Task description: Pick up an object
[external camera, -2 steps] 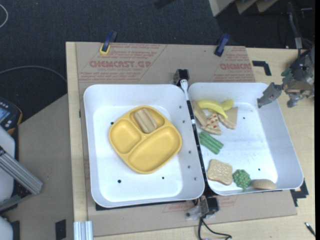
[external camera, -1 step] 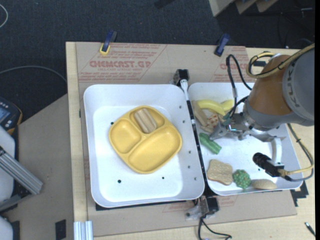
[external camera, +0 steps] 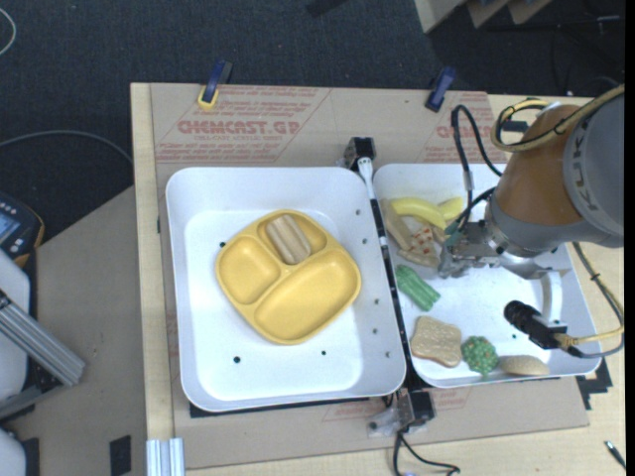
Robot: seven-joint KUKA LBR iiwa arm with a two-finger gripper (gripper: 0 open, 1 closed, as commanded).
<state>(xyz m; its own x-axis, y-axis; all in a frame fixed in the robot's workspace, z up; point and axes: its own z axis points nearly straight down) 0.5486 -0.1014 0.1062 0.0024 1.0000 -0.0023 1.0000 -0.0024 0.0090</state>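
Your gripper [external camera: 448, 258] sits low in the right bin [external camera: 488, 303], at its upper left part. From this slanted top view, you cannot tell whether it is open or closed, and nothing is visibly held in it. Its metal tip lies right at the edge of a flat tan wedge [external camera: 413, 238] with reddish spots, shaped like a pizza slice. You cannot tell whether the two actually touch. The grey arm [external camera: 561, 181] with its orange band reaches in from the right above the bin.

The things you could pick are all in that right bin. A smooth, curved yellow banana [external camera: 422, 209] lies just above the wedge, near the bin's top wall. A short, ribbed green stick [external camera: 417, 287] lies just below the wedge, close to the bin's left wall. Further down you see a speckled tan piece [external camera: 436, 341] shaped like a slice of toast. Beside it is a bumpy green broccoli floret [external camera: 479, 353], then a smooth pale oval piece [external camera: 523, 366] near the bottom wall.

The left bin [external camera: 208, 335] holds a glossy yellow plate [external camera: 298, 300] with rounded corners and three compartments. In its upper compartment lies a tan ridged piece [external camera: 289, 238]. Both bins are shallow, white and smooth, and they rest on a brown cardboard sheet [external camera: 248, 122] printed in red.
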